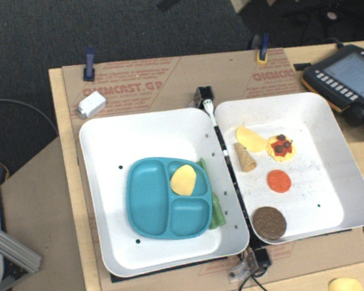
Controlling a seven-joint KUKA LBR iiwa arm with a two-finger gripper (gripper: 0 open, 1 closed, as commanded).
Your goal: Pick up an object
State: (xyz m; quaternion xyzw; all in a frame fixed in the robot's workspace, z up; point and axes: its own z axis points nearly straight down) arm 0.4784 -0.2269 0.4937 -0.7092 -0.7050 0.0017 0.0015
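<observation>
— Where do the things lie, taking the teal plate as the mark?

— The plate is a smooth plastic tray with rounded corners and three compartments, sitting in the left white bin. A pale yellow, rounded piece rests in its upper right compartment. A thin green strip runs along the plate's right edge, touching it.

— And to the right of the plate?

— The right white bin holds the rest, all well apart from the plate. A tan cone with a ridged look lies nearest, its top touching a glossy yellow oblong piece. Just beyond them sits a small yellow disc with red and dark toppings. Below that is a flat orange-red disc, and lower still a dark brown, grainy round cookie at the bin's near rim.

— The gripper?

— I cannot tell how it stands.

— The table?

— Brown cardboard covers it beneath both bins.
</observation>
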